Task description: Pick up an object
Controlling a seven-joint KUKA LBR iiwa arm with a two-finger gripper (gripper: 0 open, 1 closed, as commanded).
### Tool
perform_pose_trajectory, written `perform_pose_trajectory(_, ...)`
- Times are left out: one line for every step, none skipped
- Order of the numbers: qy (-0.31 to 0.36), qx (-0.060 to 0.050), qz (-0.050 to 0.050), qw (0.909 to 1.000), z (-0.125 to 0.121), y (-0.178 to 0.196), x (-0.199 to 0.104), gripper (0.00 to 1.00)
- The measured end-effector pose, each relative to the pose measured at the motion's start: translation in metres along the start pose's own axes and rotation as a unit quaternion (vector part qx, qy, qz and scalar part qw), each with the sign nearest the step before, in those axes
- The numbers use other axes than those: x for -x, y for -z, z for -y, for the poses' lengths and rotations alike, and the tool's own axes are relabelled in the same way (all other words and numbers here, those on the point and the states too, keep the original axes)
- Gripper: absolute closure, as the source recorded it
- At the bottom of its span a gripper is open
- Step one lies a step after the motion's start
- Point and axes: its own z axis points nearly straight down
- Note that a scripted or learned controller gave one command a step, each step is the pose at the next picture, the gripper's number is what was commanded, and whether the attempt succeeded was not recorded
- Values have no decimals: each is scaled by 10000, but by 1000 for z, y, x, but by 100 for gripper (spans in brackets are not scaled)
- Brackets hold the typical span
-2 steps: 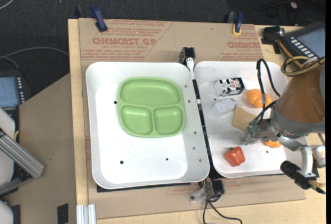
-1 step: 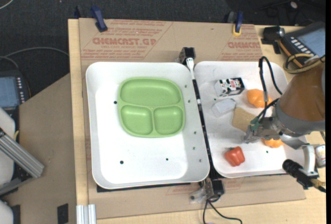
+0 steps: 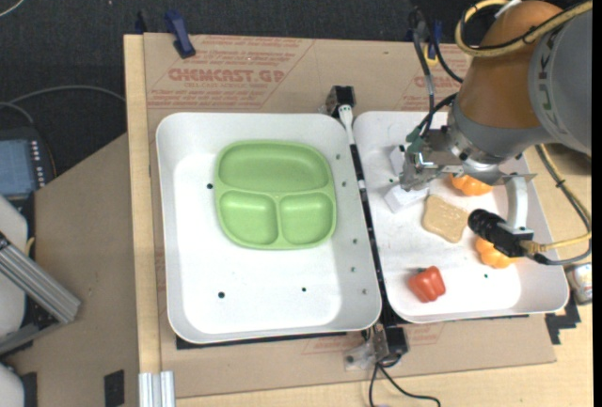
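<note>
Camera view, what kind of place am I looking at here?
Probably a robotics lab test bench: a grey and orange arm reaches over two white bins on a clamped board, with cables trailing and toy food like a red pepper.

Bench bearing two white bins

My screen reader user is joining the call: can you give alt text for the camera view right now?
A grey and orange robot arm's gripper hangs low over the right white bin, near a small white item, a tan sponge-like block, a red toy pepper and orange pieces. The left bin holds a green divided plate.
</note>
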Motion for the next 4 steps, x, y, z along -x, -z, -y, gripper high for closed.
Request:
perform_pose_trajectory(21, -51, -29, 10000, -3, 33, -149, 100)
perform_pose_trajectory(-20, -45, -16, 10000, 56, 117, -203, 100)
perform_pose_trajectory(-20, -51, -11, 10000, 74, 161, -276, 100)
perform_pose_trajectory(-60, -37, -7, 10000, 71, 227, -271, 100)
